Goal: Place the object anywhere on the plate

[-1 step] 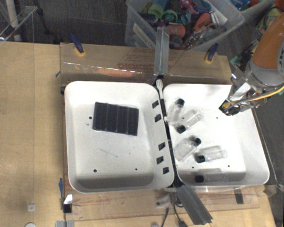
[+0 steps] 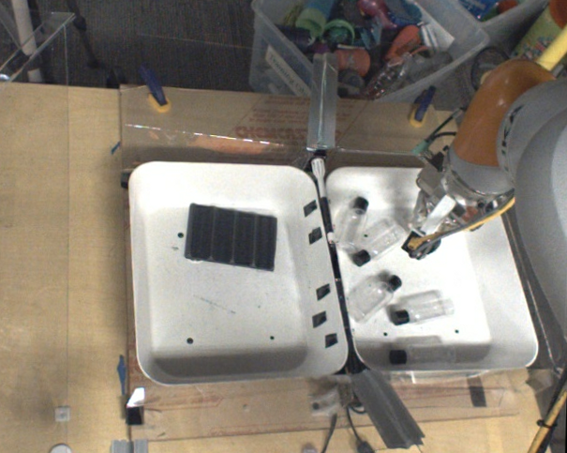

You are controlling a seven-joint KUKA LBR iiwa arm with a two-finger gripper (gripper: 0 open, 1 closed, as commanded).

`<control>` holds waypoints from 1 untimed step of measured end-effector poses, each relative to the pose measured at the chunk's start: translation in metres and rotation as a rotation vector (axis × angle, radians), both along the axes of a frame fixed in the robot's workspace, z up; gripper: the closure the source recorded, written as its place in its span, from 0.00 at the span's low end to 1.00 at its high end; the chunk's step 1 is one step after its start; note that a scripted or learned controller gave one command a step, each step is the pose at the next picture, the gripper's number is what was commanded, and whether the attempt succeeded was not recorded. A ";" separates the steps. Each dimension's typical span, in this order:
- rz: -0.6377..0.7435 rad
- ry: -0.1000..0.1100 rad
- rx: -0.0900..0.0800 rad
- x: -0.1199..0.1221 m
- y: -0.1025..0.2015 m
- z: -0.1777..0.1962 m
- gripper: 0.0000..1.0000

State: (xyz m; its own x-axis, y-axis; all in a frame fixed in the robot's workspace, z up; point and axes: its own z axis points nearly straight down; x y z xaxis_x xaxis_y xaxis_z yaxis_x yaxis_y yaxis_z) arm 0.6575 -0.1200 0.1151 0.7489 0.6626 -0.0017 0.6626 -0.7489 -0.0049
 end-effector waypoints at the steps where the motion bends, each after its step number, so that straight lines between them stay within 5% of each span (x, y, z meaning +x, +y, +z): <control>1: -0.170 0.002 0.000 -0.063 0.064 0.069 1.00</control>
